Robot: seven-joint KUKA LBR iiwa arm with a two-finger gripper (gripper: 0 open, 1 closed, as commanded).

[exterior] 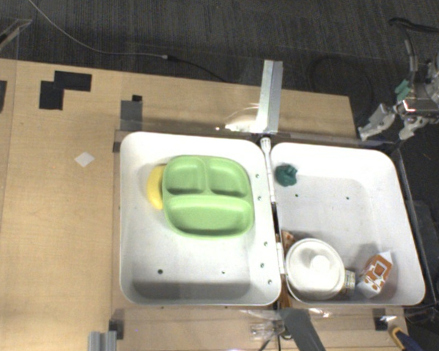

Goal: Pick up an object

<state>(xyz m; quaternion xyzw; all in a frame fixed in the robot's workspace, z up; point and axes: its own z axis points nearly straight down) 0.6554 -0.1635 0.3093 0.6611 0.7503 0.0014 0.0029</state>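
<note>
Wooden bench under two white bins. From my remote seat, a small teal lumpy object sits top-left in the right-hand bin, beside the divider, untouched. Gripper hovers off beyond the bin's far-right corner.

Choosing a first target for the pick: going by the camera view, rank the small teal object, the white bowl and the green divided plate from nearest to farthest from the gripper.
Gripper sits beyond the right bin's far right corner.
1. Small teal object: right bin, far left corner.
2. White bowl: right bin, near left.
3. Green divided plate: left bin, centre.
</note>
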